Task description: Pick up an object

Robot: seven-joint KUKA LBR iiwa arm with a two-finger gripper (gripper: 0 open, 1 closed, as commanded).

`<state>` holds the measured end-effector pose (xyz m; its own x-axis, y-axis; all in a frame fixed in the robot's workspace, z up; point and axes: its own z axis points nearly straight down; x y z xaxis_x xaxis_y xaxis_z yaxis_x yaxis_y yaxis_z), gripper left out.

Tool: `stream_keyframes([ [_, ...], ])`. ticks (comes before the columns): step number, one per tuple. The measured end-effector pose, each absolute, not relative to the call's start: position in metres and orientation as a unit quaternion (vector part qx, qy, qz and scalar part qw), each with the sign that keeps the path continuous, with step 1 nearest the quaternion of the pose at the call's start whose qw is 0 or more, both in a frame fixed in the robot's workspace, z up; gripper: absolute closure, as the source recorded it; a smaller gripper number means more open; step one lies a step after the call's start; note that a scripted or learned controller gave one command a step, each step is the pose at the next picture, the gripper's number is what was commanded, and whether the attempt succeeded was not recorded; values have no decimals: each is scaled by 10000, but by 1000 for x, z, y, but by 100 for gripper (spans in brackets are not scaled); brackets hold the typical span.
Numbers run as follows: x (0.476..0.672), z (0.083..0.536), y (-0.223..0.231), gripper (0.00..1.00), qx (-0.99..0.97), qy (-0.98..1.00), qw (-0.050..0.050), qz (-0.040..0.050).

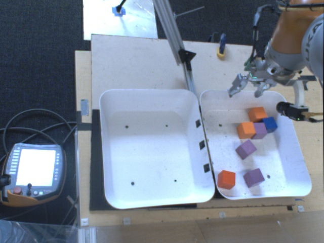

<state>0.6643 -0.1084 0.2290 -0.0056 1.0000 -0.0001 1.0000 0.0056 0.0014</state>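
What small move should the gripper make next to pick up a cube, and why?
Probably it should come down and forward toward the cluster of cubes. The gripper hangs open over the far rim of the right bin, with nothing between its fingers. The nearest cube is the orange cube, which lies just in front of it, beside a blue cube.

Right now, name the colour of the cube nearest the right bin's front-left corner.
Orange cube, in the camera view.

You're looking at a robotics lab: an industrial arm (296, 22) over a plywood bench (142, 65) with two white bins (109, 105), a teach pendant (33, 173) on dark carpet, and a metal camera mast (169, 27).
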Motion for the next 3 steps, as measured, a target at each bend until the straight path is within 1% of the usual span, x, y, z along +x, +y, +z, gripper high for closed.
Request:
stream_keyframes([
  [1, 664, 229, -108, 0, 7052, 7091, 7, 3],
  [2, 663, 188, -106, 0, 7055, 7087, -4, -9],
  [3, 667, 126, -108, 0, 7056, 7086, -12, -14],
])
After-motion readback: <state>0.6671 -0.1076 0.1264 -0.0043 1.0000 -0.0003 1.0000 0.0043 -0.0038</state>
